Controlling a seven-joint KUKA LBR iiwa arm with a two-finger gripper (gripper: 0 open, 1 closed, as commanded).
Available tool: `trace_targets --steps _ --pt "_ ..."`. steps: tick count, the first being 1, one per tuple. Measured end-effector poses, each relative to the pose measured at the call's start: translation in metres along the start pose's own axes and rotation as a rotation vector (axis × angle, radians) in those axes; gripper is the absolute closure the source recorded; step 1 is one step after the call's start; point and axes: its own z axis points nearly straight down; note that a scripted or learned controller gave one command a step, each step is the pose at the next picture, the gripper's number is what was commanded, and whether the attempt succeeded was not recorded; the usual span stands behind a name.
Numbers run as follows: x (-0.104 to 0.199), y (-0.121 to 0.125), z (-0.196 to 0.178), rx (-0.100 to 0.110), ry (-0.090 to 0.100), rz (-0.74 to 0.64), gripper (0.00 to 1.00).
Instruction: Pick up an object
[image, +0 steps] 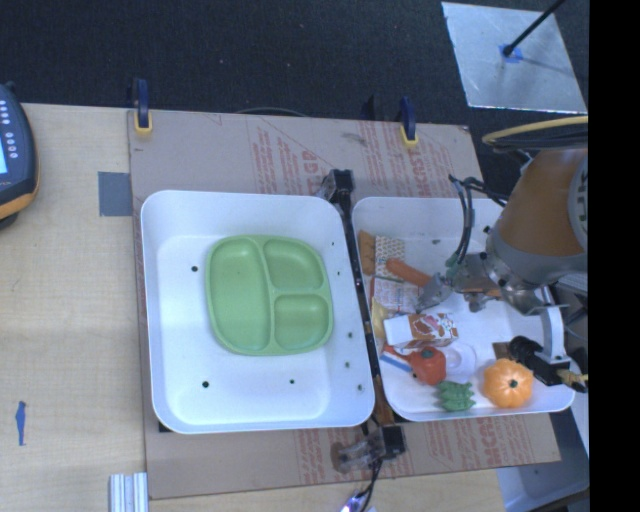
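My gripper (438, 291) hangs low in the right bin (470, 212), near its middle. Just to its left lies an orange carrot-like stick (406, 270). A red and white packet (428, 328) lies just in front of the gripper. Along the bin's near side sit a red tomato (428, 366), a green broccoli piece (455, 397) and an orange pumpkin (508, 384). Nothing shows as held by the gripper.
The left bin (170, 330) holds a green divided plate (268, 294). A patterned wrapper (386, 250) lies at the right bin's far left corner, with a clear cup (460, 357) near the tomato. The grey and orange arm (540, 220) covers the bin's right side.
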Motion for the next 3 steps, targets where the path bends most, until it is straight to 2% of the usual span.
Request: trace_targets --steps 1,2,3 --pt "0.030 0.049 0.037 -0.012 -0.005 0.000 0.00" --pt "0.033 0.112 0.035 -0.012 -0.009 0.004 0.00" --pt "-0.018 0.058 0.037 -0.006 -0.005 0.012 0.00"
